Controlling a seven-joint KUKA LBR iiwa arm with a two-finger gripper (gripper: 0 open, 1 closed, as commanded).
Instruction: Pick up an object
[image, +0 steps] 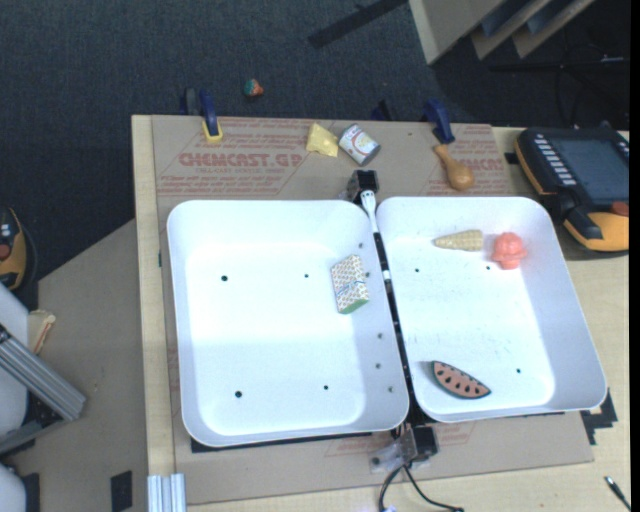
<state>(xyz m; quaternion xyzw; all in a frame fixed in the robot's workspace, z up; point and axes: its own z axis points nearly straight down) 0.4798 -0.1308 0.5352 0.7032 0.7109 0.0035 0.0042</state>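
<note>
We see patterned box (349, 283) in left bin (200, 330); corn cob (458, 240), pink ball (508, 249), watermelon slice (460, 380) in right bin (560, 330).

Orange-edged pendant (590, 190) cut off by the right edge

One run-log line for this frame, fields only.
left bin: patterned block | right bin: watermelon slice, pink toy, corn cob | nothing lifted

Watching over the bench (300, 150) from my remote station, I cannot tell the arm's colours, cables, screws or markings.
</note>
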